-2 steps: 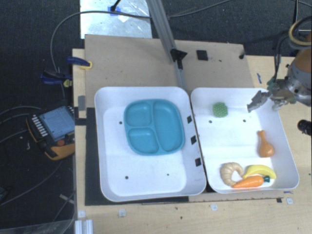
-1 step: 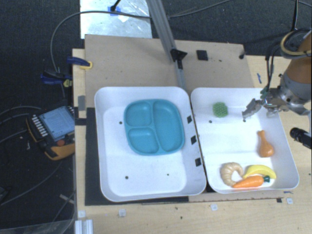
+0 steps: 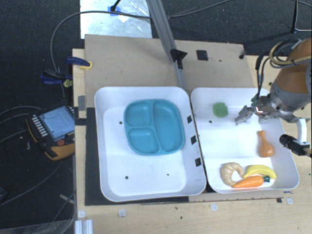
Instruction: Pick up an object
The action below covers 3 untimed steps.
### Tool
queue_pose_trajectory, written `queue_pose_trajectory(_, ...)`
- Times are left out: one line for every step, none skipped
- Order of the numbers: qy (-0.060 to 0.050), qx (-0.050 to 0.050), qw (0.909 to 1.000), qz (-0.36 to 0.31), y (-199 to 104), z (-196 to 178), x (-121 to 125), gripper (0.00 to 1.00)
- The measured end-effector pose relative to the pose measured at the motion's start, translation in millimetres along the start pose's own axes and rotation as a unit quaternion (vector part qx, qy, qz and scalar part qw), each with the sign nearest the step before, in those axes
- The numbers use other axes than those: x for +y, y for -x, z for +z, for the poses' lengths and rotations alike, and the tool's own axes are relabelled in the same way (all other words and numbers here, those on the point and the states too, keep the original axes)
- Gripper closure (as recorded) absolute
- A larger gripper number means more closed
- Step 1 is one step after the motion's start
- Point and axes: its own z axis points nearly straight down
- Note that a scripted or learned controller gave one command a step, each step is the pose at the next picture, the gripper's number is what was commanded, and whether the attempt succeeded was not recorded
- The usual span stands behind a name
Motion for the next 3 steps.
queue_pose_trajectory(0.003, -0.001, 1.0000, 0.000, 1, -14, 2, 1.00)
queue_pose_trajectory(0.004, -0.001, 1.0000, 0.001, 10, -64, 5, 1.00)
queue_pose_trajectory(0.006, -0.002, 1.0000, -0.002, 8, -129, 10, 1.00)
